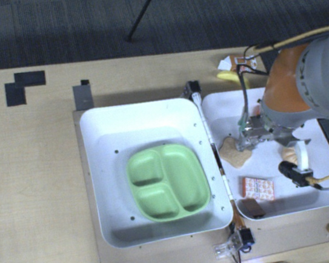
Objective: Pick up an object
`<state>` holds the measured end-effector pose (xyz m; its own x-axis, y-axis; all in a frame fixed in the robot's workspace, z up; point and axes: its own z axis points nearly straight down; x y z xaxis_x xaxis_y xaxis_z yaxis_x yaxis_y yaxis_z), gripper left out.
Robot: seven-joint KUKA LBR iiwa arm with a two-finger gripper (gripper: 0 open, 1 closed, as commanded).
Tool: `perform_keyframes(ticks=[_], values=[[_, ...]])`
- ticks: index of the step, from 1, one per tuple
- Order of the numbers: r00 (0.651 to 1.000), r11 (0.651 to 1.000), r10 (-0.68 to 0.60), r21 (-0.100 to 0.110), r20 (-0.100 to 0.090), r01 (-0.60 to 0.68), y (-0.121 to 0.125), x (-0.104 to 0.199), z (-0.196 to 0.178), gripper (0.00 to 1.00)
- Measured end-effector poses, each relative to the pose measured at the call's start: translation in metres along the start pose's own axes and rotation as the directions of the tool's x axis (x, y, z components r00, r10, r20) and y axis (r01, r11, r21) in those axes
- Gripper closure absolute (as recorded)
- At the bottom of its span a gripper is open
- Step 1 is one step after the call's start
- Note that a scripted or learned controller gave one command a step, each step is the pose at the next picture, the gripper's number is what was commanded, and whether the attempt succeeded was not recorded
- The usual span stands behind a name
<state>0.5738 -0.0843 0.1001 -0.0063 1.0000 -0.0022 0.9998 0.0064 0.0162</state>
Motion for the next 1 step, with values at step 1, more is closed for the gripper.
perform_keyframes(ticks=[1], values=[[1.0, 1.0, 0.0, 0.011, -0.001, 0.0, 0.0727, -0.0329, -0.0672, 1.0]])
